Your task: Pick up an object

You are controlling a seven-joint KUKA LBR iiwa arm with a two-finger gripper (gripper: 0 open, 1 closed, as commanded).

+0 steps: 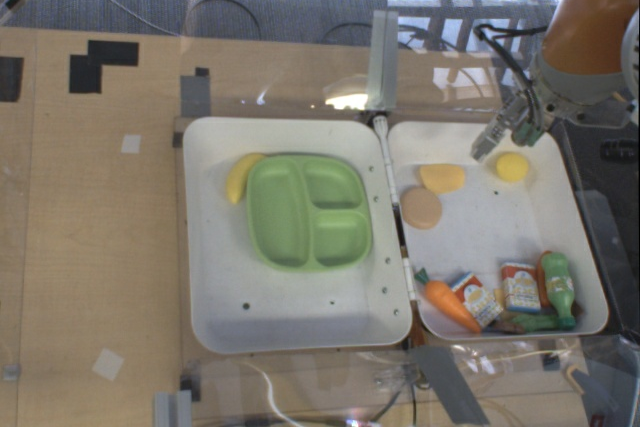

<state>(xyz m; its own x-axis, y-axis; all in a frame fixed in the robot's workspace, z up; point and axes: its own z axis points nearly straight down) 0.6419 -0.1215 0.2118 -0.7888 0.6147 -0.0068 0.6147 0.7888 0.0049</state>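
Note:
My gripper [490, 144] hangs over the far part of the right bin [585, 260], its fingers pointing down and left. Nothing shows between them. A yellow lemon [512, 167] lies just right of the fingertips, and a flat yellow-orange piece [442, 178] lies just left and nearer. A round tan cookie [421, 208] rests below that piece, close to the divider. Along the bin's near edge lie a carrot [447, 303], two small cartons [476, 296] [519, 286] and a green bottle [558, 287].
The left bin [215, 300] bears a green divided plate [307, 211], with a banana [238, 177] tucked at its far left edge. A metal post [381, 63] rises behind the bins where they meet. Cables run along the back of the bench.

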